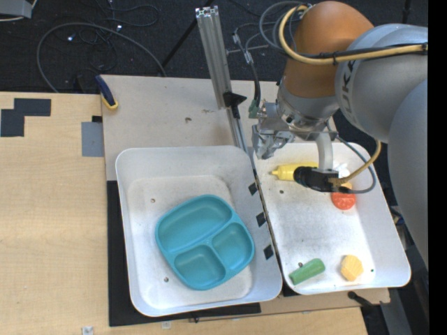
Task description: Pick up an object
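My gripper (269, 146) hangs over the far left corner of the right bin (391, 257), close to the wall between the two bins. Just below it in the view lies a small yellow object (285, 172). A red round object (343, 201) sits further right in the same bin. Near the front edge lie a green cylinder (307, 271) and a yellow-orange lump (351, 267). Nothing shows in the gripper's grasp.
The left bin (133, 187) holds a blue divided plate (204, 241). An upright aluminium post (216, 61) stands just behind the bins, left of the gripper. The grey arm (391, 82) covers the back right of the view.
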`<control>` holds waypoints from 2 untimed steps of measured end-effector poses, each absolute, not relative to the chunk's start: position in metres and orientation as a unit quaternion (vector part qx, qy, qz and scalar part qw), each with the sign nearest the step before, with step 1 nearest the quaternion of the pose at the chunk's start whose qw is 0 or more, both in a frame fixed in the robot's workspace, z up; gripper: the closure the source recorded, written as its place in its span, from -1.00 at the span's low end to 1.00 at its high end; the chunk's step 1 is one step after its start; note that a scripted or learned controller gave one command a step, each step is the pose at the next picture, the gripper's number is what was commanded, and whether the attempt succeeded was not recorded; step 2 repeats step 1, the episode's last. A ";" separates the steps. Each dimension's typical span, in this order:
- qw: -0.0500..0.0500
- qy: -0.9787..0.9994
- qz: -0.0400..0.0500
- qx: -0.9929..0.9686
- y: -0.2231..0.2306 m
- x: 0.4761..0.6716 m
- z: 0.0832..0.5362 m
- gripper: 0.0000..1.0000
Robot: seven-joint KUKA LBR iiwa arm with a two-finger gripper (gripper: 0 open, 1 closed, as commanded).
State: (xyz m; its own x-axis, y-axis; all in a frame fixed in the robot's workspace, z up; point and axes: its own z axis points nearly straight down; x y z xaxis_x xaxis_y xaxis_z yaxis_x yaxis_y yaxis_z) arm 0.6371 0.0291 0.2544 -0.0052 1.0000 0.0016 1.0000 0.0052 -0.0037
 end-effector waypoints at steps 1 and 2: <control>0.002 -0.709 0.002 -0.705 0.088 0.633 0.242 1.00; 0.002 -0.709 0.002 -0.705 0.088 0.633 0.242 1.00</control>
